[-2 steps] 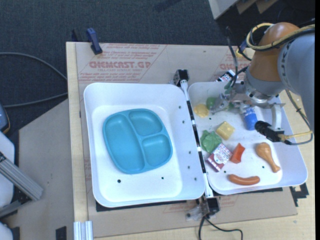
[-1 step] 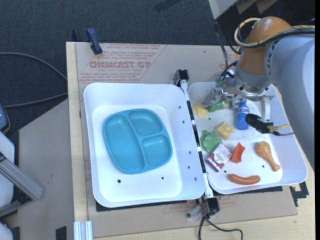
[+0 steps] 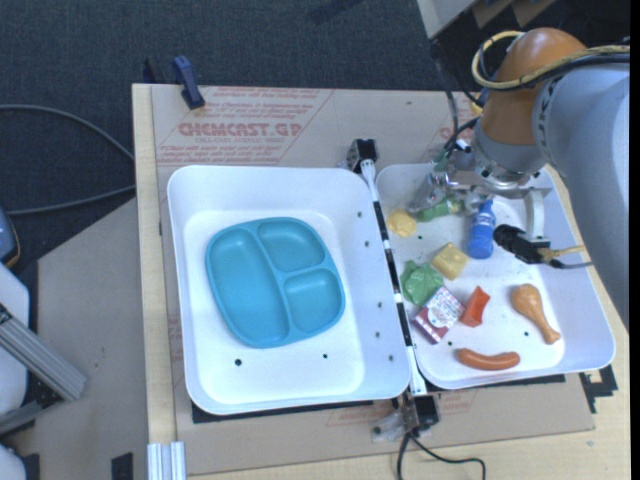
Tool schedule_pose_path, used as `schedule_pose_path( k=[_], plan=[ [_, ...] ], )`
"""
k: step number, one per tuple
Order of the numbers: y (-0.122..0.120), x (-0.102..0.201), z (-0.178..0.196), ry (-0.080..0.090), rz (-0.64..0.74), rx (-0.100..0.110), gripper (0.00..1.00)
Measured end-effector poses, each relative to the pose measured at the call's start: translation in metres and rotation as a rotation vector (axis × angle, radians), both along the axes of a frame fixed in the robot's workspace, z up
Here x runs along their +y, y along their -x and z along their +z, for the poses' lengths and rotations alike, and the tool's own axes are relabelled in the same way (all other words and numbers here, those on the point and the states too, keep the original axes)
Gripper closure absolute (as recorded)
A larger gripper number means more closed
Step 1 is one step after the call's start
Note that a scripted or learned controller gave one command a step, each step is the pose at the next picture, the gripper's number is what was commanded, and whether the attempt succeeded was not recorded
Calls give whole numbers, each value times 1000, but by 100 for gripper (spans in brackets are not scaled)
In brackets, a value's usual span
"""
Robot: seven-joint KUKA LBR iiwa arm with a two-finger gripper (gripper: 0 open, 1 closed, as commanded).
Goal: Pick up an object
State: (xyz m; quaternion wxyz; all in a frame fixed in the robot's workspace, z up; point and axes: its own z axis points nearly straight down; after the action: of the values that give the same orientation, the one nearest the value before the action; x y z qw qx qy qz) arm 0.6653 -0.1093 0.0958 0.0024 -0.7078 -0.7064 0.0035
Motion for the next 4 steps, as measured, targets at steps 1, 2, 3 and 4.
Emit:
schedule_pose_path(
  k=[1,2,3,4],
  plan=[
    [-2,65,90,-2,4,-11,100],
    [-1,64,89,-1,4,-9,0],
    [41,33,89,-1,1,-7,0],
    [36,0,-10,-1,2,-10,0]
  ],
)
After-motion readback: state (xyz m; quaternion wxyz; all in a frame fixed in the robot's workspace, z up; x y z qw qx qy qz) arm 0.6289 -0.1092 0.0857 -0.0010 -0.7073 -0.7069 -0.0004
